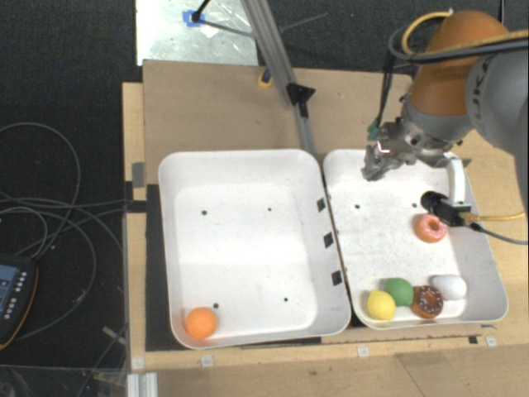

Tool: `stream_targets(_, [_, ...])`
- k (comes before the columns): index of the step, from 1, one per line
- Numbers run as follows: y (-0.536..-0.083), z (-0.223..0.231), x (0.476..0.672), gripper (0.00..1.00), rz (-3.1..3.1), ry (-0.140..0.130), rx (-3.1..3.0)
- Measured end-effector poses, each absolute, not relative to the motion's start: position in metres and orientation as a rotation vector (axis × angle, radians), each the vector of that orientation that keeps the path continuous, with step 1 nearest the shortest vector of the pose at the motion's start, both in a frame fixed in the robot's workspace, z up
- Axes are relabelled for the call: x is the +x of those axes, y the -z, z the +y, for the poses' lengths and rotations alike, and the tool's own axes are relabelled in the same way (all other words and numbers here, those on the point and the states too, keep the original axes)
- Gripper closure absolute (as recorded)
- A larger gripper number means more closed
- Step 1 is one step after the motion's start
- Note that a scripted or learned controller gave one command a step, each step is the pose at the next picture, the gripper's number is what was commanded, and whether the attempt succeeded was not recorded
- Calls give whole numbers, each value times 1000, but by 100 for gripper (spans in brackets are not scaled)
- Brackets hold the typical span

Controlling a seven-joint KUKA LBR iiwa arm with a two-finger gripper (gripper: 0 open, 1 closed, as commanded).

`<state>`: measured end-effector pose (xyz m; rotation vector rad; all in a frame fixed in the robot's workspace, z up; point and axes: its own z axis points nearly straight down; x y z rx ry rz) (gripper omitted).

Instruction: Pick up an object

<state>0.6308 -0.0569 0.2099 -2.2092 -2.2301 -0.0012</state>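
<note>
- Here, the gripper [374, 169] hangs over the far end of the right bin [364, 246], near its left corner, with the grey arm [488, 81] reaching in from the right.
- From where I stand, whether it is spread or closed cannot be told; nothing shows between its tips.
- A pink doughnut [430, 227] lies by the right wall, apart from the gripper.
- Along the near edge sit a yellow ball [380, 304], a green ball [398, 290], a chocolate doughnut [427, 302] and a white egg [449, 286], bunched close.
- An orange ball [200, 322] rests in the near left corner of the left bin [240, 222].
</note>
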Motion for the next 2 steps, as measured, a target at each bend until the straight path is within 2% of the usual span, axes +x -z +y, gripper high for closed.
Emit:
stream_targets(1, [-207, -3, 612, 100, -2231, 2, -2208])
stream_targets(2, [-222, 40, 602, 100, -2232, 5, -2210])
